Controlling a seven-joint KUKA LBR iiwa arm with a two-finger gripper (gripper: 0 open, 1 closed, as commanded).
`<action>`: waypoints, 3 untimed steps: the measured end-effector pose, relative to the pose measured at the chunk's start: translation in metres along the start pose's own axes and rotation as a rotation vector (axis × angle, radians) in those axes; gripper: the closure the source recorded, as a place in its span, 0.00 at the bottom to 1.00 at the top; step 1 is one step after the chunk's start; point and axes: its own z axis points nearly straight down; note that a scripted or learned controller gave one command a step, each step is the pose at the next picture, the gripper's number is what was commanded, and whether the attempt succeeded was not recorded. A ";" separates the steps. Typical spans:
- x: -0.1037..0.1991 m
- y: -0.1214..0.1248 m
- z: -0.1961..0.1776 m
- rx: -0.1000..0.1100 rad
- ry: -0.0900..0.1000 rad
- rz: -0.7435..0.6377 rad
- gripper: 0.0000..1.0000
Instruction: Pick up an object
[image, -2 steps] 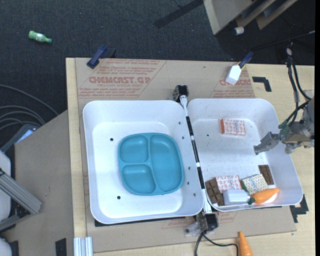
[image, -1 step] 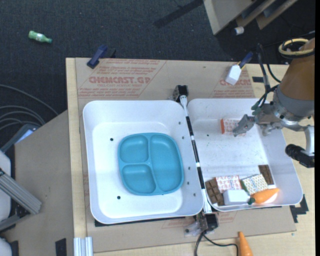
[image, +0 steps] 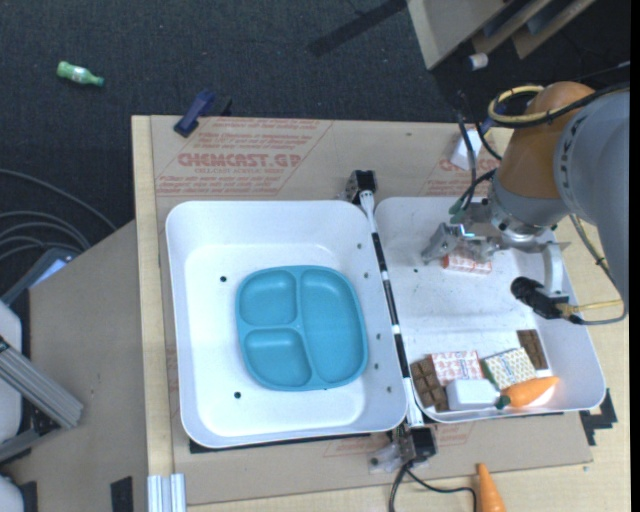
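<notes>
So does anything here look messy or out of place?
A few strays lie outside the bins: a small green object and a blue object on the dark floor, and an orange item at the bench's near edge. The blue tray sits neatly.

Bench board (image: 250, 150) reads "CHEMCAST" in red.

We see the arm (image: 575, 150) cut off by the right edge, so most of it is out of sight. The gripper (image: 462, 237) sits over a small red and white packet (image: 468, 263) and hides part of it. We cannot tell how its tips stand. The things piled in the right bin (image: 420, 215) corner overlap and look blurry. An orange thing (image: 487, 490) is cut off at the bottom edge.
</notes>
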 end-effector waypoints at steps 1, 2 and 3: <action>-0.007 0.004 0.008 -0.006 -0.001 0.001 0.00; -0.009 0.006 -0.003 -0.012 -0.007 -0.001 1.00; -0.009 0.005 -0.003 -0.011 -0.006 -0.001 0.00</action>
